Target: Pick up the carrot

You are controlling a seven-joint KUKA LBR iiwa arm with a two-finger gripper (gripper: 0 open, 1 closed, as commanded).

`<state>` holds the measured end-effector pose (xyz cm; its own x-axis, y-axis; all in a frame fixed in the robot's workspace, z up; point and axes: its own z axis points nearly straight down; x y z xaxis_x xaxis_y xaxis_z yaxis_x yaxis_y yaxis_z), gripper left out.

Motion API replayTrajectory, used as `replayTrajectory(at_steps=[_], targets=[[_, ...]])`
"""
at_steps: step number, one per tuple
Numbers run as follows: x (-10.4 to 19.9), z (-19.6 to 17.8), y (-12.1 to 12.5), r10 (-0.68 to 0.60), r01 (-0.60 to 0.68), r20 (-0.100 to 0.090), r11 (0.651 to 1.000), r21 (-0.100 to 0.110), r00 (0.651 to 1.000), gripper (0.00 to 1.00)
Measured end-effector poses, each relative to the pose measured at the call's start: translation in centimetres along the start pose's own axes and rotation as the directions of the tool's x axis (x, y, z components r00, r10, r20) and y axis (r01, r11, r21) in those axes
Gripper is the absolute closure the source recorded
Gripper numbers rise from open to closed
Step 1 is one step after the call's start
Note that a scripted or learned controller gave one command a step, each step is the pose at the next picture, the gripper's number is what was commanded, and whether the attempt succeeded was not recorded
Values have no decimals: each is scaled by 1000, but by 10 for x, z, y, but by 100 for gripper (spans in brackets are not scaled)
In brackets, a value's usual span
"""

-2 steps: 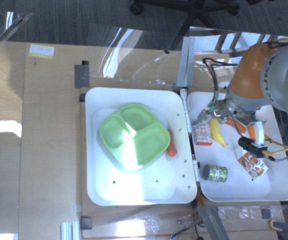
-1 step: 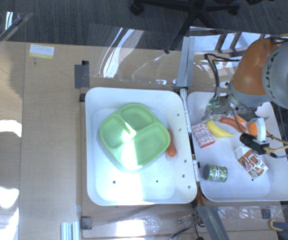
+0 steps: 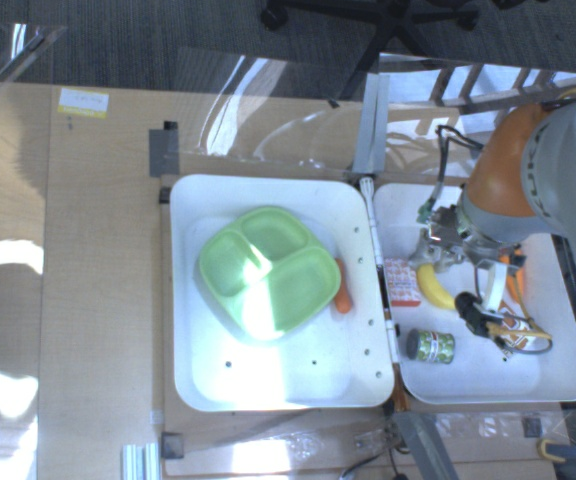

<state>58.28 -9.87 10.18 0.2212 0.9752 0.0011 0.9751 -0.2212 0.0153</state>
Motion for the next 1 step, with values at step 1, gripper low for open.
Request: replayTrajectory(at_steps=[1], targets=[[-3,0,0,4,-4,4,1000,-1,1000,0]])
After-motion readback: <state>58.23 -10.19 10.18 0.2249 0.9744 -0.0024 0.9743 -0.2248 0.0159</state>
